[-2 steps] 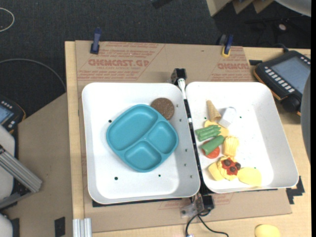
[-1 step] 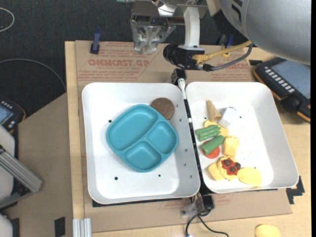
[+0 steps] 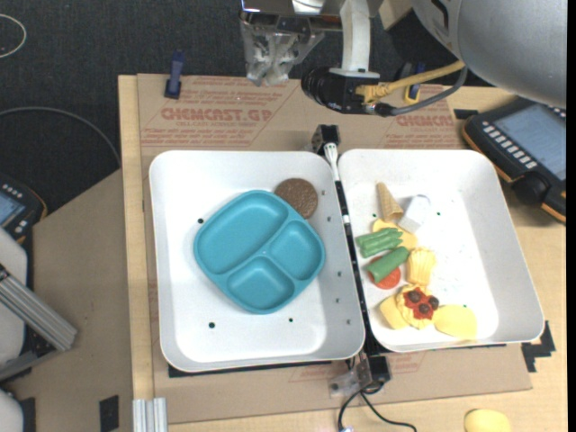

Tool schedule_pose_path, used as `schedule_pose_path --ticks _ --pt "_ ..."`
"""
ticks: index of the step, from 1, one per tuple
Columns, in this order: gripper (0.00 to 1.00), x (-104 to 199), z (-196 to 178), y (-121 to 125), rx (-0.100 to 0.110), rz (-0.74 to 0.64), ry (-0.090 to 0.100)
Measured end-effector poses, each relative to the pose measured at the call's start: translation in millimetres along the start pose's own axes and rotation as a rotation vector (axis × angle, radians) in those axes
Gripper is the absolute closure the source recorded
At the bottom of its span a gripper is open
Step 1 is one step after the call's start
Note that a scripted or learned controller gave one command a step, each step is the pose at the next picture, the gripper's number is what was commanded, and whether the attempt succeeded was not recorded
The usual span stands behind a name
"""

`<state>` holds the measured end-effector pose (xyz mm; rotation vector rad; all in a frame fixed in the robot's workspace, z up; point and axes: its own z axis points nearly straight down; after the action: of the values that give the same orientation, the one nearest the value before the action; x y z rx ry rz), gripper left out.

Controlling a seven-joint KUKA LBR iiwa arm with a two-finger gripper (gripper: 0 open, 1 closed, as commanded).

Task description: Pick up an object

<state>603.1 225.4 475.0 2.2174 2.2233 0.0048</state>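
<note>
Bench cardboard [image 3: 216,106] carries two white bins side by side. The left bin [image 3: 180,187] holds a blue divided plate [image 3: 259,252], which takes most of its floor, with a brown cookie [image 3: 297,196] touching the plate's upper right rim. The right bin [image 3: 486,196] holds a loose group of toy food near its left wall: an ice-cream cone [image 3: 389,200] at the top, a pale block [image 3: 416,212] just beside it, two green pods [image 3: 382,250], a yellow corn piece [image 3: 420,265], a pizza slice [image 3: 412,306] and a yellow lemon-like piece [image 3: 456,321] at the bottom.

The gripper [image 3: 268,61] hangs high above the far edge of the bench, behind the left bin, well apart from every object. Nothing is between its fingers; whether they are spread or closed, the view does not let one tell.

The step in hand is likely the approach, with no object chosen yet. A good choice would be a piece that stands apart from the others — the cone or the lemon-like piece — because the middle of the group is crowded and the fingers may push neighbours. The flat cookie looks hard to grip. The arm should come down straight, with fingers on both sides of the piece.
</note>
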Motion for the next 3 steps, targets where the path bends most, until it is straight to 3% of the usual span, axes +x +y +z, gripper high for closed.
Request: schedule_pose_path --ticks 3 --pt "1.00 2.8 -31.9 0.4 -0.008 -0.004 0.002"
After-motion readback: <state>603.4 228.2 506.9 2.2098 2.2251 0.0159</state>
